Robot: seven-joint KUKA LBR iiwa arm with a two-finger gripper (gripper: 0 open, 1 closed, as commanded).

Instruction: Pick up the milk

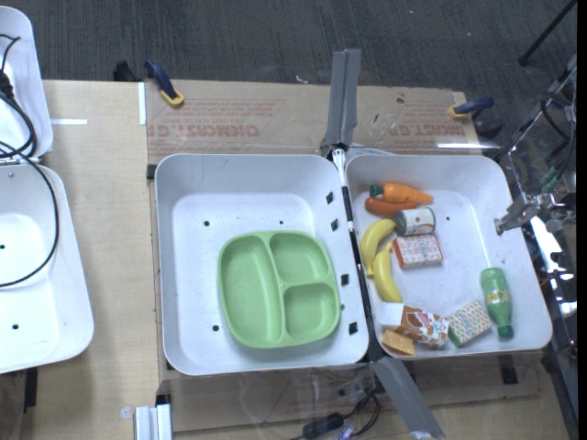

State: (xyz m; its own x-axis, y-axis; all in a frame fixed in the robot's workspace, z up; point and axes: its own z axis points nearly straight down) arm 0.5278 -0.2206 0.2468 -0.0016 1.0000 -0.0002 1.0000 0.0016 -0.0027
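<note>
Where the jaws sit blurred at the right bin's [431, 165] edge, their state cannot be told.

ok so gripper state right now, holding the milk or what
gripper: cannot be told; it sits at the right bin's right edge, with nothing seen in it.

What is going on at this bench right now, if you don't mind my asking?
A robot arm is set up to pick up the milk, and nothing is being held yet. The gripper sits at the right edge of the right bin. That bin holds a carrot, a small can, bananas, a green bottle and several small cartons; I can't tell which is the milk. The left bin holds a green divided plate.
</note>
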